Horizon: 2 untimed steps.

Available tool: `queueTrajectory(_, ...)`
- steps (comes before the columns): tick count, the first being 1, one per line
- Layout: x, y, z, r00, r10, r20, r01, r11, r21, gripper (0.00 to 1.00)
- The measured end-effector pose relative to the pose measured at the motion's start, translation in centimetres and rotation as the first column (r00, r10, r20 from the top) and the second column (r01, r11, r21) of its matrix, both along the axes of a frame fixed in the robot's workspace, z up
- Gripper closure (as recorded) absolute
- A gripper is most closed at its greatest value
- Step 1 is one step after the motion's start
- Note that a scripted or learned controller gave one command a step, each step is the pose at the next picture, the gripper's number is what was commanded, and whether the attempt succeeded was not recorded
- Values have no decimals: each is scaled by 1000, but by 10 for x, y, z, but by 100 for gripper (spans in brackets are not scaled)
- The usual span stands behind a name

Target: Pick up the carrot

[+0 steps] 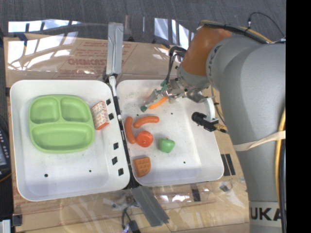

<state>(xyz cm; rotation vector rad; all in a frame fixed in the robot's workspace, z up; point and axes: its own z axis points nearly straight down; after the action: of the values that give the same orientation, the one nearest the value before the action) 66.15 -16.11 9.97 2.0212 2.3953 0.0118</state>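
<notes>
- The two shallow white plastic bins look smooth with a dull sheen, lightly speckled.
- The light green divided plastic tray is smooth and matt.
- The brown cardboard sheet on the bench looks papery and flat, printed in red.
- The arm's big grey casing is smooth, satin; its orange band shines slightly.
- The small orange toy carrot looks like glossy plastic.

The gripper sits low in the right bin, closed around the carrot. Two sausages, a tomato, a green pepper and a waffle lie nearby. A green divided plate rests in the left bin.
</notes>
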Motion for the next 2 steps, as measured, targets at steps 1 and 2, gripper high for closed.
queueTrajectory(1,-4,-20,27,990,-138,-11,138,990,-2,0)
queueTrajectory(2,-4,-20,27,990,-138,-11,138,990,-2,0)
